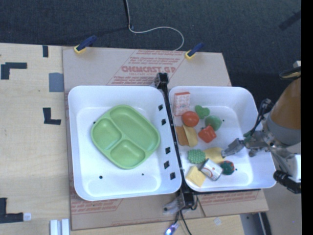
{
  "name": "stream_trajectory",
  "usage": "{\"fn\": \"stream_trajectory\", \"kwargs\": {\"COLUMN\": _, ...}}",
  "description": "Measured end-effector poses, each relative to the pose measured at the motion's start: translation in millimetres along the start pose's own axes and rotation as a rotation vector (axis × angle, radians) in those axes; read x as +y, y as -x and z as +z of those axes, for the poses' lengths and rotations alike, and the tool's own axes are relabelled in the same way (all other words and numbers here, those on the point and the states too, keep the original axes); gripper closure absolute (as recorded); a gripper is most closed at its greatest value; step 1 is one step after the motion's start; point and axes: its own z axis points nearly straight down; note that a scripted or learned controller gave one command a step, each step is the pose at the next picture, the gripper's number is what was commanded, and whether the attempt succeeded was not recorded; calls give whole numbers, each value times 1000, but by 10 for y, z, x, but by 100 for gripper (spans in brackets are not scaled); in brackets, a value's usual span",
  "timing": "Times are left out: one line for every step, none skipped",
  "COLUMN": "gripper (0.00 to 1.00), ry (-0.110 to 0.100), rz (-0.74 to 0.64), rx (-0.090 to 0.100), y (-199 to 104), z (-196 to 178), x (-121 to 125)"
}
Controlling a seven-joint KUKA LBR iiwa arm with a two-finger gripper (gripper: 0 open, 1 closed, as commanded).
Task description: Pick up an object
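So the only writing I can make out is the red print on the cardboard (146, 68) under the bins, way up-left of the claw, and it's too blurry to read properly. The little carton (182, 102) in the right bin (244, 98) has a pinkish label, also unreadable. The claw (232, 149) hangs low in the right bin near its right side, and honestly I cannot tell whether it's open or closed; nothing visibly sits in it. Just left of it is a yellow piece (214, 154), and right below it a small red-and-green ball (227, 168) next to a can (212, 170) lying on its side. Further left there's a green knobbly thing (196, 156), a yellow wedge (195, 176), and a bread-like stick (186, 135). Up-left of the claw: a red pepper (207, 133), a tomato (190, 118) and some green veg (202, 111). The left bin (83, 180), well off to the claw's left, holds a green divided plate (125, 136).
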Motion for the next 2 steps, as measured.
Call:
{"fn": "stream_trajectory", "kwargs": {"gripper": 0, "ry": 2, "rz": -1, "rx": -1, "y": -15, "z": 540, "x": -10}}
{"fn": "stream_trajectory", "kwargs": {"gripper": 100, "ry": 4, "rz": -1, "rx": -2, "y": -15, "z": 414, "x": -3}}
